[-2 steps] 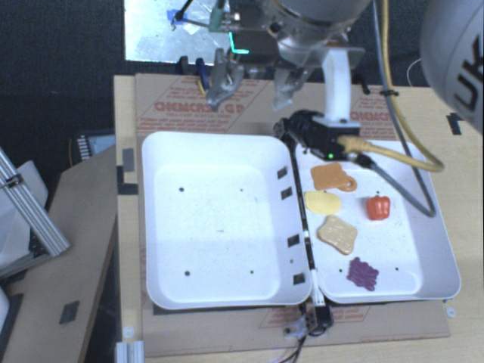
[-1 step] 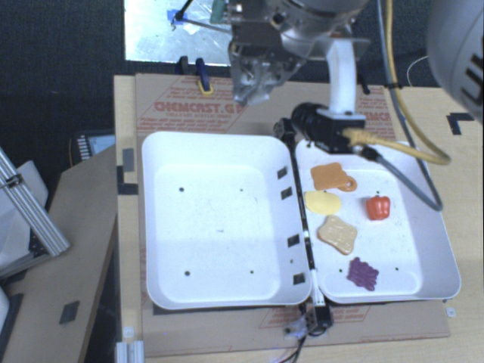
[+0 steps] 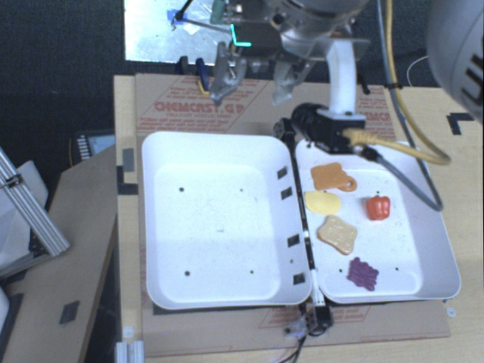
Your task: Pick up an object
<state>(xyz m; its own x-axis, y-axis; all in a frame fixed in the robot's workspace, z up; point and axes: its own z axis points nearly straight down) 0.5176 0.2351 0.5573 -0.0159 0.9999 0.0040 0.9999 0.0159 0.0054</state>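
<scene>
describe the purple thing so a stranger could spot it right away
Look at the right bin, where five small items lie. Nearest its front edge sits the purple grape bunch, just below the tan toast slice. It is the only purple, knobbly piece there.

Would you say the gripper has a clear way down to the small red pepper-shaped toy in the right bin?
Probably yes: the red pepper-shaped toy lies apart from its neighbours, uncovered, though the gripper hangs beyond the bins.

Left bin (image 3: 215, 225) floor open; right bin (image 3: 423, 255) crowded: five food pieces (image 3: 338, 234) clustered centre.
</scene>
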